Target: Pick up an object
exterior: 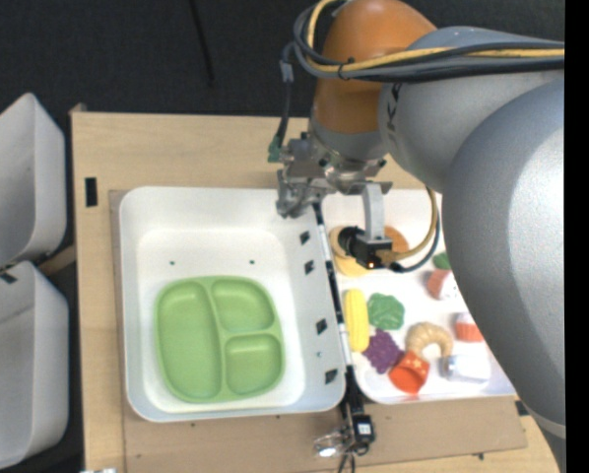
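Camera view: the gripper (296, 203) hangs over the far end of the wall between the bins, and I cannot tell if it is open or closed; the yellow corn (356, 319) lies toward the camera in the right bin (411, 211), lengthwise beside that wall

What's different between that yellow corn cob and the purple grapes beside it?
Colour: the corn cob is yellow, the grapes purple.
Shape: the corn cob is long and slim, the grapes short and lumpy.
Place: the corn cob lies along the left wall of the right bin, the grapes further in.
Both are small food pieces in that bin.
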`<act>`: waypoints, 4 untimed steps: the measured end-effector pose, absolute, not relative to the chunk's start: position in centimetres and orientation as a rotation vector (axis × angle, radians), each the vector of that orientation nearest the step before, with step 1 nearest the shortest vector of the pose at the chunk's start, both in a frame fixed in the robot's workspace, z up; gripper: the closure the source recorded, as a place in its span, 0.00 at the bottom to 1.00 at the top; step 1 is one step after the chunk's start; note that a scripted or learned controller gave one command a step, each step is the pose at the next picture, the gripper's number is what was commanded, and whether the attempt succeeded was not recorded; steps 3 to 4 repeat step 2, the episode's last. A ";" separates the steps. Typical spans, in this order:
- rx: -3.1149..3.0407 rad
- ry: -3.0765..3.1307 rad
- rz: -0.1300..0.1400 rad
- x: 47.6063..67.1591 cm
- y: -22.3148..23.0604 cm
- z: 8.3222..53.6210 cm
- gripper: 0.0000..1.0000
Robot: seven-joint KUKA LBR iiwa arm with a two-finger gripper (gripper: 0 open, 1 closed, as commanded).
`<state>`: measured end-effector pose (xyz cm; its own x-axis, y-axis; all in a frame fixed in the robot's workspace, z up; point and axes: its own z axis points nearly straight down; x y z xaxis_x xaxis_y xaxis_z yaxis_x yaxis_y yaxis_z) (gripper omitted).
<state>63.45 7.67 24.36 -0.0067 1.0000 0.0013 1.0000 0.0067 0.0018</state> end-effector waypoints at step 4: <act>2.220 2.216 0.001 64.9 7.3 24.1 1.00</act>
